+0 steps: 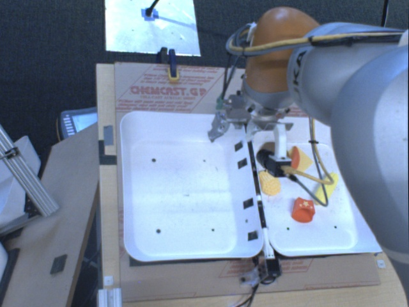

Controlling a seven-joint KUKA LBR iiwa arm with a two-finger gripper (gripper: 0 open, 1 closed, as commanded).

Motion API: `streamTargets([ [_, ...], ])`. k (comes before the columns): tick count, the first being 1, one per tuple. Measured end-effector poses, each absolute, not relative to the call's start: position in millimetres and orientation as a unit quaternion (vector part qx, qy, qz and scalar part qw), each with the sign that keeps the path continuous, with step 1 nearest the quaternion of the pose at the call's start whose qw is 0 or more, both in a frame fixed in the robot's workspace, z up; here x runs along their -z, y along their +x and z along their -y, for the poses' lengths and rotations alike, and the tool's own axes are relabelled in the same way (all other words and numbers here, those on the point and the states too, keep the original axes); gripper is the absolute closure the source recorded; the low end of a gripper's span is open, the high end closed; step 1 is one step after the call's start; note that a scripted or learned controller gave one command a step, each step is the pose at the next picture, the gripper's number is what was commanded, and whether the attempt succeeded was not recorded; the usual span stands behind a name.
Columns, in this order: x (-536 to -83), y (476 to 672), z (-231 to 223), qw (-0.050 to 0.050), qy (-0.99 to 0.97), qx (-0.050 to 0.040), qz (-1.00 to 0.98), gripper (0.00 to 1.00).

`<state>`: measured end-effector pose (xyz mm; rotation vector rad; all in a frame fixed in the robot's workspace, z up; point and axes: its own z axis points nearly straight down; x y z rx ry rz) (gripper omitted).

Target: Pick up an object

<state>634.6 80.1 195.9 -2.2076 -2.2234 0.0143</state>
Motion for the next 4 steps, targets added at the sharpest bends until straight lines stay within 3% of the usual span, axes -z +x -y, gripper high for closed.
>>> streamTargets([
  [1,-184,670.0,-101,-0.001,-0.705,0.0015,0.709,0.0],
  [2,-282,575.5,-108,0.0,-0.705,0.0027,0.709,0.0],
  [3,-170,672.0,-195,-0.002,-0.703,0.0046,0.711,0.0],
  [4,-79,666.6,-237,0.002,-0.704,-0.0009,0.71,0.0],
])
